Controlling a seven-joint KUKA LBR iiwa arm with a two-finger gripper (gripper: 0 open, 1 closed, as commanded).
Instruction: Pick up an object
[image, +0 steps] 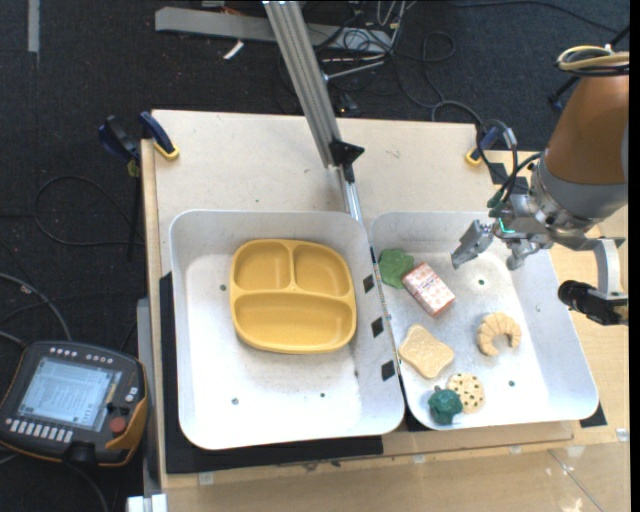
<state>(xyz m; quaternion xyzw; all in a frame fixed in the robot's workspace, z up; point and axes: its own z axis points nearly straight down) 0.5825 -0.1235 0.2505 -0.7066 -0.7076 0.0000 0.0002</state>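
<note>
Two white bins (200, 330) sit side by side on the bench (250, 150), and we list their contents from left to right.

Off the bench at 8 o'clock lies a teach pendant (70, 400) with a lit screen.

Left bin: one yellow divided tray (293, 296), three compartments, smooth moulded plastic with rounded corners. It is wide and flat, so we judge it a poor grasp.

Right bin (560, 360), six small items:
- Green leafy piece (394, 266) at the bin's 10 o'clock; lumpy, probably rubbery.
- Pink-and-white carton (430, 288) just beside it; boxy with flat faces. We judge it light and stiff, best pinched across its narrow sides.
- Toast slice (426, 352) near centre; flat, tan, lying low.
- Broccoli floret (444, 404) at 6 o'clock, touching a speckled cookie (466, 391).
- Croissant (498, 333) at 3 o'clock; curved, ridged, likely hard plastic that could slip unless taken across its middle.

All look like toy food: light, not fragile.

Gripper (490, 245): hangs over the bin's 12 o'clock edge, jaws spread apart and holding nothing, well apart from every item. We judge the carton, or else the croissant, the likeliest thing to pick.
</note>
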